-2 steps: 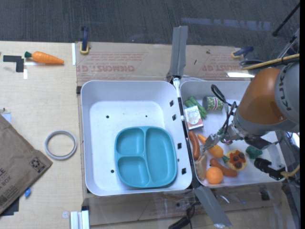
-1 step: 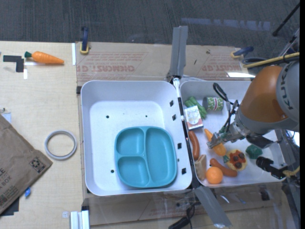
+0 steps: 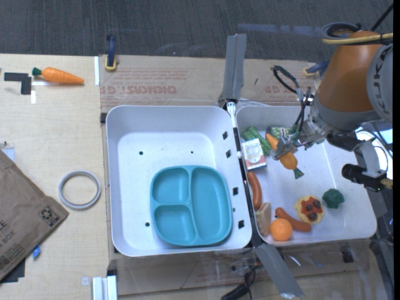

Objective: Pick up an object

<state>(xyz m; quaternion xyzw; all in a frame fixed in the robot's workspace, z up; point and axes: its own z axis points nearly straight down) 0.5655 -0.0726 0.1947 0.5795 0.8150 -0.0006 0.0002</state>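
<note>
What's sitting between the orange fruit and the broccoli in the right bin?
In the camera view, a small pizza slice toy lies between the orange and the broccoli, with the end of a sausage beside it.

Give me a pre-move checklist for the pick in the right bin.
1. End effector over the right bin: ok.
2. Toy carrot lies right below it: ok.
3. Carrot held: cannot tell.
4. Neighbours close by, milk carton and green vegetable on the left: not ok, crowded.
5. Sausage, orange, pizza piece and broccoli lie apart from the target: ok.
6. Left bin holds a teal tray: ok.
</note>
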